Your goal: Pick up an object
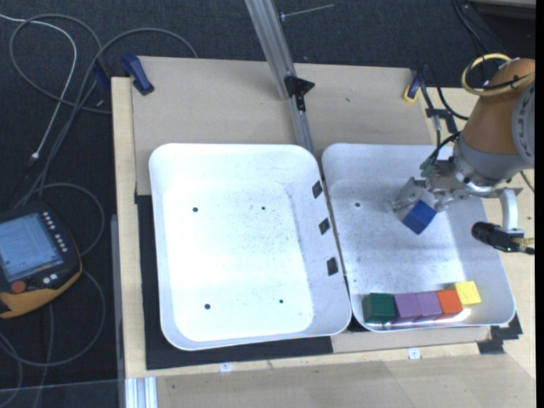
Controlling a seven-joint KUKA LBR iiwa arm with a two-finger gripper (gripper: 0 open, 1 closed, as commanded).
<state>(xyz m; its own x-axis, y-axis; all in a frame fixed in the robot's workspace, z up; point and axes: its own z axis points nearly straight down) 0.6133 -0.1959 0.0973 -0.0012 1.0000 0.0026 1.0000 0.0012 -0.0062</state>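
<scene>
The wooden bench (255, 83) takes up most of the frame, with dark carpet around it and cables trailing on the left. Two shallow white bins sit on it side by side: the left bin (238, 245) across the middle of the frame, the right bin (382, 262) toward the right. A slanted metal rail (272, 41) runs down from the top centre to the gap between them. The arm (501, 134) comes in at the upper right, its orange band showing above the wrist. A teach pendant (34, 257) lies on the floor at the left edge. The gripper (422, 204) hangs over the upper part of the right bin, and a blue block (419, 218) sits between its fingers, which are closed on it, tilted and seemingly off the bin floor. Along the lower edge of the right bin runs a row of blocks touching one another: green (380, 306), purple (414, 304), orange (449, 300) and yellow (468, 293)
</scene>
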